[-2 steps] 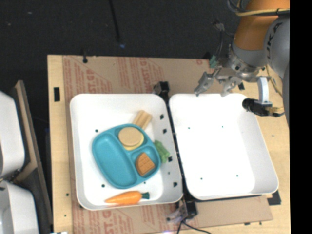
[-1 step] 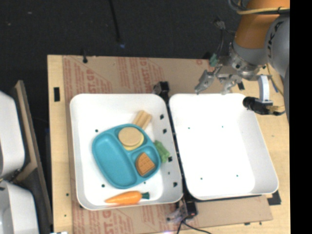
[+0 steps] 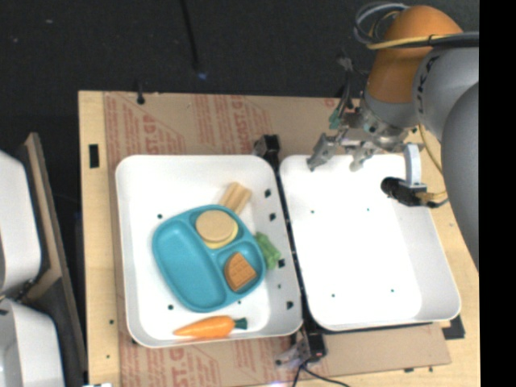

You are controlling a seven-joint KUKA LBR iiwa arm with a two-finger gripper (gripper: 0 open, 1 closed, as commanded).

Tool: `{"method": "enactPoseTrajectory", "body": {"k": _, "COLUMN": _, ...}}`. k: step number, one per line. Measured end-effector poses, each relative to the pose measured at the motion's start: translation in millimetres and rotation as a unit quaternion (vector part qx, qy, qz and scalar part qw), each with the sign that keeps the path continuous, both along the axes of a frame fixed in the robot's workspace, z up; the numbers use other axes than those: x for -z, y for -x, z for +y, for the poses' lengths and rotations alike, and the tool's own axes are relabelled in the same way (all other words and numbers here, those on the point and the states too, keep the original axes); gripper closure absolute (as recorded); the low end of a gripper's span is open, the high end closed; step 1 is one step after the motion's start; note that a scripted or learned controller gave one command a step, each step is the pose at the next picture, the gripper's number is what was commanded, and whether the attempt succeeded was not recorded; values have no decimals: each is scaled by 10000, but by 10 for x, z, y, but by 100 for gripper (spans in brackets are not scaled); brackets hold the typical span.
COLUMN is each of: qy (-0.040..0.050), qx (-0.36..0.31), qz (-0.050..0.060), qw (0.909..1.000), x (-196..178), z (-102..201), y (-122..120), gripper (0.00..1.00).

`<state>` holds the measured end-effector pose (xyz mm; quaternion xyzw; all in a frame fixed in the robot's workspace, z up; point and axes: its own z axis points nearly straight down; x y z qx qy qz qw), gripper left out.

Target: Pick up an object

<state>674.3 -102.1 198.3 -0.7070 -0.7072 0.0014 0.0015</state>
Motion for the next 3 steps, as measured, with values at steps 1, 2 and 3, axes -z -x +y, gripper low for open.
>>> {"method": "enactPoseTrajectory", "body": {"k": 1, "qy": 2, "qx": 3, "qz": -6, "qw": 10000, "x": 423, "z": 13, "y": 29, "gripper": 0}}
{"method": "enactPoseTrajectory", "body": {"k": 2, "qy": 2, "qx": 3, "qz": -1, "qw": 10000, "x": 949, "z": 9, "y": 41, "gripper": 0}}
{"method": "enactPoseTrajectory", "body": {"k": 3, "qy": 3, "qx": 6, "qz": -35, "qw": 10000, "x": 808, "z": 3, "y": 22, "gripper": 100}}
